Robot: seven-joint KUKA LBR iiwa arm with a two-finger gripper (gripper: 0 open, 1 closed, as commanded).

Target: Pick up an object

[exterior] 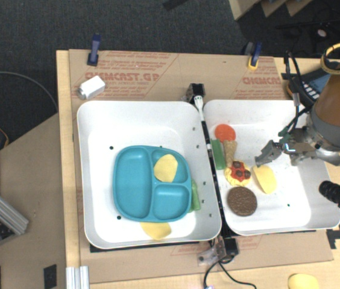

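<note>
Camera view: gripper hovers in the right bin, fingers spread, holding nothing. Yellow piece lies just below it, beside the brown cookie. Recommend descending squarely over the piece before closing.

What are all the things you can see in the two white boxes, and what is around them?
shallow white bins: two, white, side by side on the bench
divided plastic plate: one, teal, left bin
flat yellow pieces: two, one on the plate, one at the plate's near edge
round red piece: one, right bin
green stick: one, right bin, by the divider
round brown cookie: one, right bin
pale yellow chunk: one, right bin
small red and yellow toy: one, right bin
blue clamps: two, far edge
gripper: one, dark, above the right bin
</note>
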